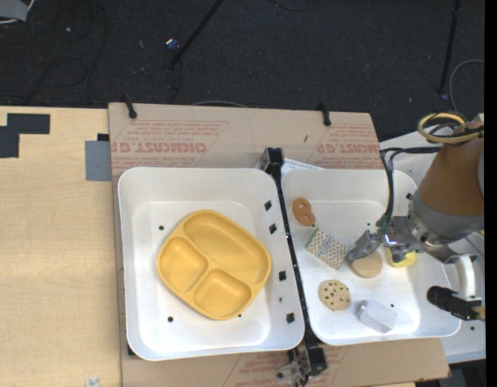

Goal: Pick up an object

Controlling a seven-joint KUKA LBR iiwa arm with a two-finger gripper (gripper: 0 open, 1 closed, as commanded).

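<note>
tan round piece (pixel 366 265) is what i'm going for, it's sitting in the right bin (pixel 410 322) just under my pincer (pixel 369 247). honestly can't tell how the pincer is set from up here, so not claiming a grab. i'm coming in low from the right since that's where the loose stuff is lying: patterned square (pixel 326 248) just beside, chocolate chip cookie (pixel 335 294) and grey block (pixel 377 315) nearer the front, pretzel (pixel 303 211) further back. yellow divided plate (pixel 214 263) is sitting in the left bin (pixel 135 240), well apart.

Grey arm (pixel 450 192) in from the right, wrist angled down-left, jaws (pixel 366 250) low.
</note>
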